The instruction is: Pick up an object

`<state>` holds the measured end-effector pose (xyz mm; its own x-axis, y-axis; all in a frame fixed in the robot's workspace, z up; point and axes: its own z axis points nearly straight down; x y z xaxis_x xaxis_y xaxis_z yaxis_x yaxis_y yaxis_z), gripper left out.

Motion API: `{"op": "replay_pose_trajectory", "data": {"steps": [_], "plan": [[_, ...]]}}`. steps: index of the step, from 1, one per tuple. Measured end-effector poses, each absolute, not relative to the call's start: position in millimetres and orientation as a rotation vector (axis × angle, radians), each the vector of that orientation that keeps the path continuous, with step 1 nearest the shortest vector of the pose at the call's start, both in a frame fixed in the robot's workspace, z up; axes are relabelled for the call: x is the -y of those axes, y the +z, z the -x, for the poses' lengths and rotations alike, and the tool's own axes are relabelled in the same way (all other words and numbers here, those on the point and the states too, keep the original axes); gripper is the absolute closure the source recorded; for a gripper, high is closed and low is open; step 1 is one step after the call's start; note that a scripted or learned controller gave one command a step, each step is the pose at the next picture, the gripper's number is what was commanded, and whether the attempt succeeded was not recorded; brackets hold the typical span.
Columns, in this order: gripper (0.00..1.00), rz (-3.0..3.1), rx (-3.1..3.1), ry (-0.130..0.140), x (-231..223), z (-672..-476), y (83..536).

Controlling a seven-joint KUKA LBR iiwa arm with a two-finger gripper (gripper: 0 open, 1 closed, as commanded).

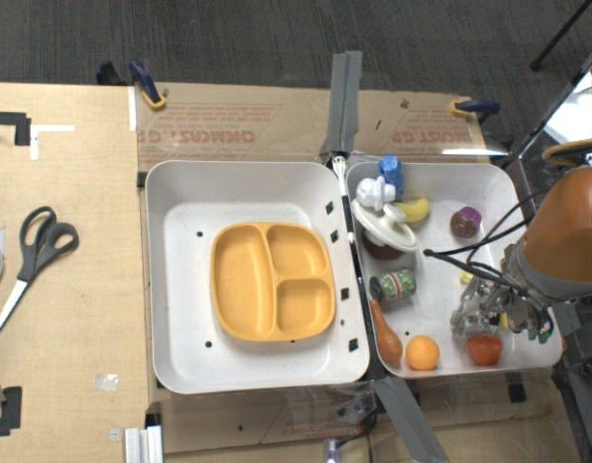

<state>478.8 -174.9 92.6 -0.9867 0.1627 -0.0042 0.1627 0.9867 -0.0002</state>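
Note:
The right bin (441, 177) holds several small items: an orange ball (423, 353), a red tomato-like piece (485, 350), a small green-labelled can (393, 285) lying on its side, an orange carrot-like piece (386, 336), a dark purple ball (466, 222), a banana (413, 209), a white-and-brown bowl shape (383, 231) and a blue-and-white toy (381, 183). My gripper (475, 318) hangs low at the bin's front right, just above and to the left of the red piece. Cables and the wrist crowd around it.
The left bin (171, 287) carries a yellow divided plate (274, 281). Scissors (36, 249) lie on the wooden bench at far left. A cardboard sheet (238, 128) lies behind the bins, and a grey bar (343, 99) stands between them at the back.

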Motion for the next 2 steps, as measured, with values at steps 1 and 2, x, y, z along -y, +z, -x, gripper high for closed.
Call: {"op": "replay_pose_trajectory", "data": {"steps": [1,2], "plan": [[1.0,-0.003,-3.14,0.002,99.5,-478.5,91.7],[1.0,0.351,-3.117,-0.001,164.7,-497.2,92.9]]}}
